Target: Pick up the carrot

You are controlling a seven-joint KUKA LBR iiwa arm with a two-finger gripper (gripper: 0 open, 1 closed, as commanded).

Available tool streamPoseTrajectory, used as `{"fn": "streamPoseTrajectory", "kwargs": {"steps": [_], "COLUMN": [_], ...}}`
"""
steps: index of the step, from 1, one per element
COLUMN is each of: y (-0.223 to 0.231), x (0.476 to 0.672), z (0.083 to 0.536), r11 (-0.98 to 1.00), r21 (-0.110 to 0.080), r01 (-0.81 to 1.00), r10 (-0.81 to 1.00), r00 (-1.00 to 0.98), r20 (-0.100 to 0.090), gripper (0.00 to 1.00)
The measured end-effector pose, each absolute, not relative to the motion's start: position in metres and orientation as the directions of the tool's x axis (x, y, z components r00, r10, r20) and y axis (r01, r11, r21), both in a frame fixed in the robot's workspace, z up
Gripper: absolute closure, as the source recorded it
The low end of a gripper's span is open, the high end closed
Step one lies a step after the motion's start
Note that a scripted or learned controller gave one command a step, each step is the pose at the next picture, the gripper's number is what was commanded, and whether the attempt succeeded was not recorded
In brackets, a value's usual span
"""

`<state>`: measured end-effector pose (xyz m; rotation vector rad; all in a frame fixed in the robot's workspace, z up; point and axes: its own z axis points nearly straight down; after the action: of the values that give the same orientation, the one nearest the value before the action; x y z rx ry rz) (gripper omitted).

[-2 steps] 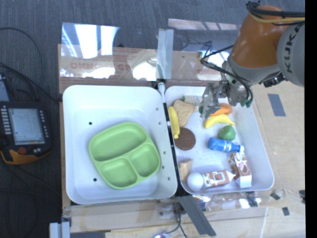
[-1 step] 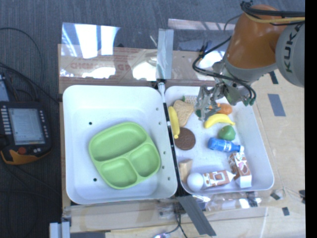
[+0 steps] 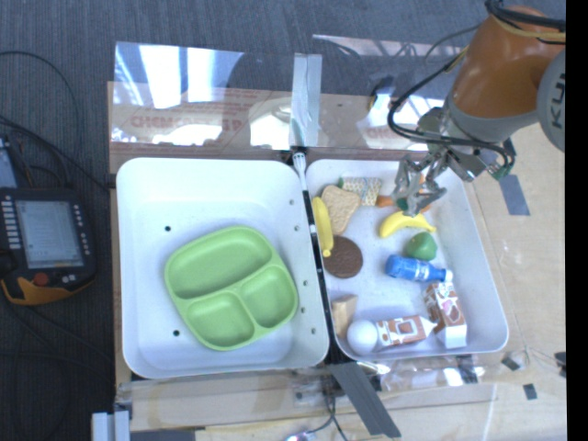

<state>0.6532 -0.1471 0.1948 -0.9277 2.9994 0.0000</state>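
Observation:
The carrot (image 3: 415,194), a small orange piece with a green end, is at the back of the right bin (image 3: 487,292), just above the yellow banana (image 3: 405,223). My gripper (image 3: 419,189) hangs down from the grey and orange arm (image 3: 501,62) right over it. The two dark fingers (image 3: 404,180) stand on either side of the carrot and the orange piece shows between them. I cannot tell whether the carrot is lifted off the bin floor.
The right bin also holds a green fruit (image 3: 422,244), a blue bottle (image 3: 415,269), crackers (image 3: 342,205), a brown cookie (image 3: 344,257), a second banana (image 3: 321,226), a white egg (image 3: 361,335) and small cartons (image 3: 446,309). The left bin (image 3: 147,191) holds a green divided plate (image 3: 231,287).

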Motion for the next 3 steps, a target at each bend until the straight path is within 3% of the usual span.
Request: {"fn": "streamPoseTrajectory", "kwargs": {"steps": [1,2,3], "y": [-0.189,-0.156,-0.197], "x": [0.643,0.582,0.589], "z": [0.216,0.092,0.263], "r11": [0.87,0.917,0.97], "r21": [-0.002,-0.005,-0.008], "r01": [-0.493,-0.399,-0.244], "r10": [-0.493,-0.399,-0.244], "r00": [-0.87,-0.917,-0.97], "r20": [-0.006,-0.01,-0.014], "gripper": [1.0,1.0,1.0]}}
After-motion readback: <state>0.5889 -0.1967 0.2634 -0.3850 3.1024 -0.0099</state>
